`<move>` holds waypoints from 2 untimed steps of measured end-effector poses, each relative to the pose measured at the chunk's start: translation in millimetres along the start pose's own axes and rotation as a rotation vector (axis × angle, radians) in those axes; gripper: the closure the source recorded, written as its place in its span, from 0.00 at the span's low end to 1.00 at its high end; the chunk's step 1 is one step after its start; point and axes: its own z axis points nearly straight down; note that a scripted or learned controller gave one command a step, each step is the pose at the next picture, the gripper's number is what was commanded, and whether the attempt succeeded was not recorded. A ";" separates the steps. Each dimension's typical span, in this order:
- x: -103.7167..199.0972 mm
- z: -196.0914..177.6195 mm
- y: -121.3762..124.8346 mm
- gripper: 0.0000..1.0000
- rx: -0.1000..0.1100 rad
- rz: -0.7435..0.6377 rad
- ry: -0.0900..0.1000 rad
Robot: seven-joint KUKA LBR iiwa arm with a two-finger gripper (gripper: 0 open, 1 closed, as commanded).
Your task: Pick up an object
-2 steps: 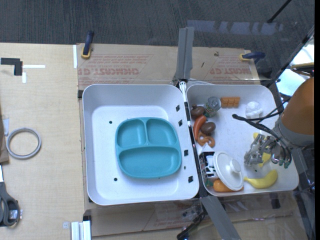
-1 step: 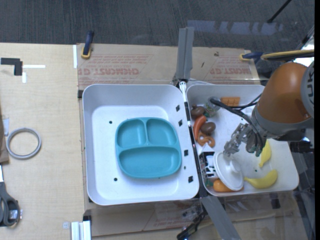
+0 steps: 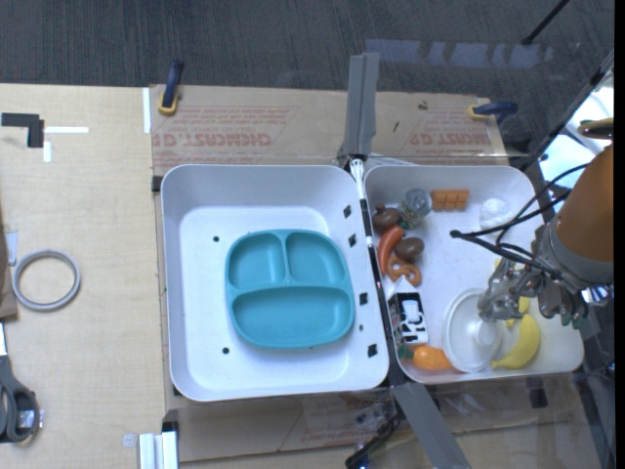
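The hand [image 3: 500, 304] hangs low over the clear round plastic bowl [image 3: 473, 331], a curved yellow banana [image 3: 520, 343] just beside it (finger state: cannot tell). Judged an approach; next comes descending and closing on one object.

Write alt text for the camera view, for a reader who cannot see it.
A grey robot arm reaches from the right, its gripper low over a clear bowl beside a banana in the right bin, which also holds small toy foods. The left bin holds a teal divided plate.
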 end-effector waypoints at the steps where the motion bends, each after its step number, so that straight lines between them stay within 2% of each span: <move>1: -10.3 48.5 25.1 1.00 -0.004 -0.029 0.010; 2: -9.2 49.6 24.7 0.00 -0.004 -0.028 0.014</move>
